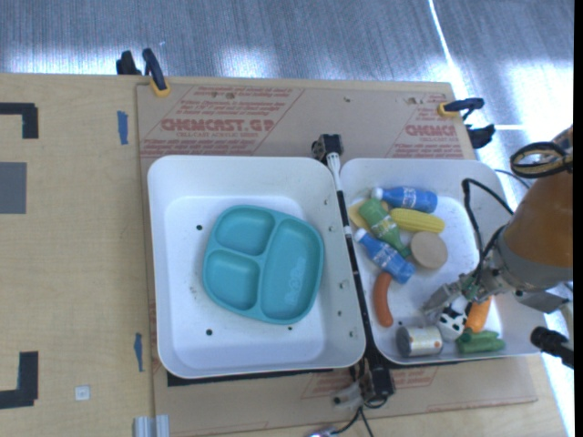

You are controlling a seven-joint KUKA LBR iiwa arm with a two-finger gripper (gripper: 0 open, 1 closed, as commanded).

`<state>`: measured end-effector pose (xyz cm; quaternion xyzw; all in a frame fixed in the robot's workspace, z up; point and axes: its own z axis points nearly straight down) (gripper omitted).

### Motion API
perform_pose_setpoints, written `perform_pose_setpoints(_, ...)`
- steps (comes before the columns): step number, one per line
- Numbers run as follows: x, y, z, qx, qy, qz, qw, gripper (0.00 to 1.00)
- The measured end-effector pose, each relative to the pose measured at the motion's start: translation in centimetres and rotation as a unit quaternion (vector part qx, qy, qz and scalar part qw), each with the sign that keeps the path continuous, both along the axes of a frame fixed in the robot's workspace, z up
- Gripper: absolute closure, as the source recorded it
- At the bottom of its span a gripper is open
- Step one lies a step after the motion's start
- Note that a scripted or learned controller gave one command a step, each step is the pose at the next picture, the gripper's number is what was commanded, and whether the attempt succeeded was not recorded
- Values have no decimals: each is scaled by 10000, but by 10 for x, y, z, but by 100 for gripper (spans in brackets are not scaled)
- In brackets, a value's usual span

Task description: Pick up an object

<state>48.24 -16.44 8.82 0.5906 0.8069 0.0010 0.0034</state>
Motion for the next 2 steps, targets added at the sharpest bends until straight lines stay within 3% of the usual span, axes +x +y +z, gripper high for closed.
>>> perform_pose_setpoints(1,1,0,9,-8,-26,0,10000,100)
perform_pose_setpoints(2,-2,43,118,17,22,-1643,9864,100)
